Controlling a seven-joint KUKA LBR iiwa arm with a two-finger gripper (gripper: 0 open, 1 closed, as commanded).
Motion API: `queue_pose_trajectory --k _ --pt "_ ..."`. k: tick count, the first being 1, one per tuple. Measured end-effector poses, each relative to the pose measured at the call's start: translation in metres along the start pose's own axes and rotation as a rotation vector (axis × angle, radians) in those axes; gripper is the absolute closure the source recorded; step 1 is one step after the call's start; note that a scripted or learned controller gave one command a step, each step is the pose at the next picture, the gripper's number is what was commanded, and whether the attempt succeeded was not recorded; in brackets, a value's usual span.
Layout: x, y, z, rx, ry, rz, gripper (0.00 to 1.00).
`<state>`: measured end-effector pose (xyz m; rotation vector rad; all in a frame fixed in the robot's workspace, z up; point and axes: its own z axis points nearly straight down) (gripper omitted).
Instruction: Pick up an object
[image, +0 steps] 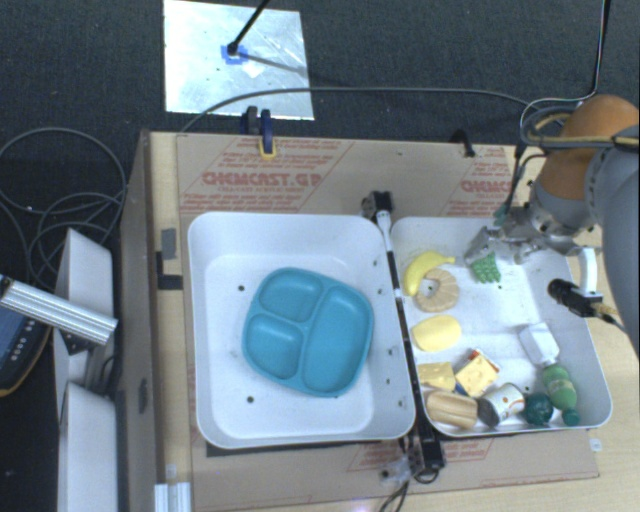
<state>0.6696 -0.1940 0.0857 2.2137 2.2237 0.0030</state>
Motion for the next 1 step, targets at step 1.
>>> queue_pose_trajectory --k 1 --pt "-0.0003 0.0011 -0.0116 -0.003 -0.002 -0.003 1.00"
